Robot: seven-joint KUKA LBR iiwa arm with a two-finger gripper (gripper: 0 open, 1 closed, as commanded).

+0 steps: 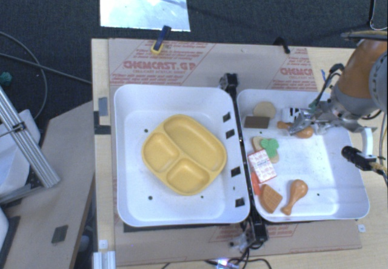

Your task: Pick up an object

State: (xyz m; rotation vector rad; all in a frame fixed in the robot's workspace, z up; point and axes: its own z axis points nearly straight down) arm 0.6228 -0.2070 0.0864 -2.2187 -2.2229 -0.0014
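Observation:
My gripper (296, 121) is low over the back of the right bin (345, 201), with the grey arm and its orange band coming in from the right. An orange toy piece (305, 133) lies right under or against the gripper tip; whether it is held cannot be made out. Just left of it lie a tan round cookie (264, 108) and a brown block (256, 122). Nearer the front are a green toy (270, 144), a red-and-white box (262, 166), an orange wedge (270, 198) and a drumstick (295, 192).
The left bin (130, 140) holds a yellow divided plate (183, 154). A black divider with clips (239, 146) runs between the bins. A black cable fitting (357, 157) hangs over the right bin's right side.

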